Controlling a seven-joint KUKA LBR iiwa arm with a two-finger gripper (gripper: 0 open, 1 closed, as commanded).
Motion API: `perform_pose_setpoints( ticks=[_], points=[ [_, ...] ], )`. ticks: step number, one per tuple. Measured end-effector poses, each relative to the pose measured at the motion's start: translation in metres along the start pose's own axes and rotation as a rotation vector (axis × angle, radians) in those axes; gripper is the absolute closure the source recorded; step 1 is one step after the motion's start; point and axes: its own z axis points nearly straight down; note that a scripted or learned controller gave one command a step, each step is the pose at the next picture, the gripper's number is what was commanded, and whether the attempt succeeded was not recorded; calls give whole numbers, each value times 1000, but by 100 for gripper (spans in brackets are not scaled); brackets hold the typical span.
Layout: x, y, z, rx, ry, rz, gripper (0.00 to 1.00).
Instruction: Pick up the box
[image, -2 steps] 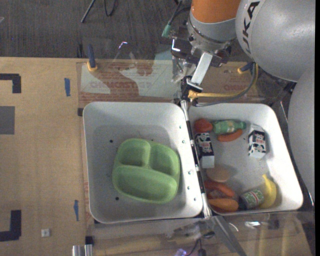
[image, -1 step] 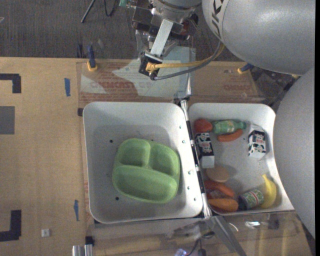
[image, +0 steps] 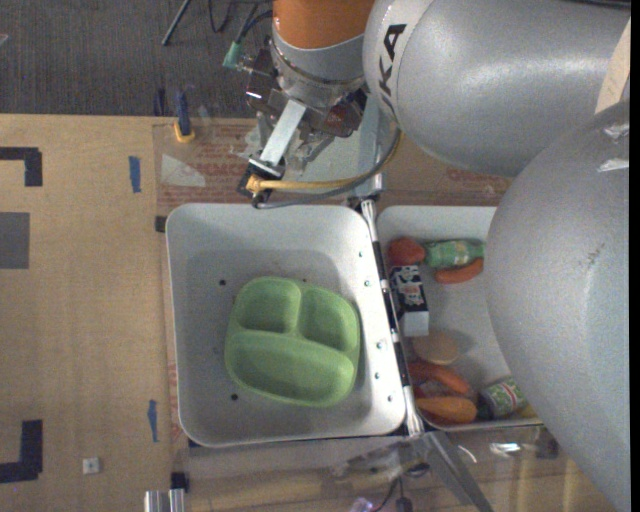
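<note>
The box (image: 411, 300) is a small black-and-white carton. It lies against the left wall of the right bin (image: 450, 216), just past the divider between the bins. My gripper (image: 322, 112) hangs below the orange wrist band at the top of the view, over the bench behind the back rim of the left bin (image: 190, 300). It is well away from the box, up and to the left of it. The big grey arm covers much of the right bin.
A green divided plate (image: 292, 340) lies in the middle of the left bin. Around the box in the right bin are a red item (image: 404, 250), a green bottle (image: 455, 251), a beige disc (image: 437, 348), orange pieces (image: 446, 408) and a green can (image: 505, 397).
</note>
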Motion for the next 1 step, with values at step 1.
perform_pose_setpoints(
  ticks=[1],
  points=[
    [7, 17, -34, -5, 2, -334, 100]
  ],
)
